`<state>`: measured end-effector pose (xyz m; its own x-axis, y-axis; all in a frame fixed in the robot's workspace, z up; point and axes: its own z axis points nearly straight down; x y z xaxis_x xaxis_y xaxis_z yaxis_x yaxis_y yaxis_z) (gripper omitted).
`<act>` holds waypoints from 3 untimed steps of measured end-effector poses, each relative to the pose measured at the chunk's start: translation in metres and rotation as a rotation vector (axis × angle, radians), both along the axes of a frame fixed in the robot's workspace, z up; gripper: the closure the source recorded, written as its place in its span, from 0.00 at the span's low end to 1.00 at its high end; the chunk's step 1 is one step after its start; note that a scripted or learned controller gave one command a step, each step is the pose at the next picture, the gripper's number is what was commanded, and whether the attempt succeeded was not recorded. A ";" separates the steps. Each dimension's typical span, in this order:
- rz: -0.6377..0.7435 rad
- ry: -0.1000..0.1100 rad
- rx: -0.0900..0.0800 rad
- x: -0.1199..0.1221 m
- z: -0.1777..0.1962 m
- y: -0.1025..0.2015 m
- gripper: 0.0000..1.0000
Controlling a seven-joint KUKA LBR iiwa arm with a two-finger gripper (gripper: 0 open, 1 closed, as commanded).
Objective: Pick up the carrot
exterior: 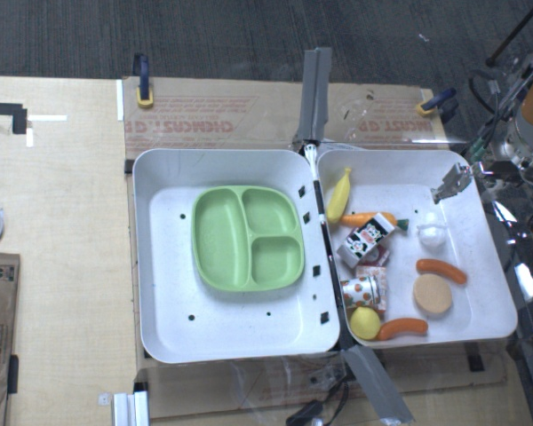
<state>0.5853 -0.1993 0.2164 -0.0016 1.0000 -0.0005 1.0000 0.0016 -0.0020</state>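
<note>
A robotics lab: clamped cardboard (pixel 284 114) on a bench, two white bins (pixel 151 238), toy food (pixel 369 239)

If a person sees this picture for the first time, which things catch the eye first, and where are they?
The green divided plate draws the eye first; it lies alone in the left bin. Next comes the colourful clutter in the right bin: a banana by the divider, the carrot beside it, a small milk carton below. The gripper hovers at that bin's upper right corner.

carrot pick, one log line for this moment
gripper: over right bin's upper right corner, holding nothing | carrot: lying in right bin beside banana | stage: not yet grasped
</note>
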 end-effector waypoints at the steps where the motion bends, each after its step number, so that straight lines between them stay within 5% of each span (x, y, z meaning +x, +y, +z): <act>1: 0.308 -0.004 -0.001 -0.011 -0.083 0.052 0.00; 2: 0.327 -0.003 -0.001 -0.005 0.015 0.037 0.00; 3: 0.328 -0.002 -0.001 -0.005 0.015 0.037 0.00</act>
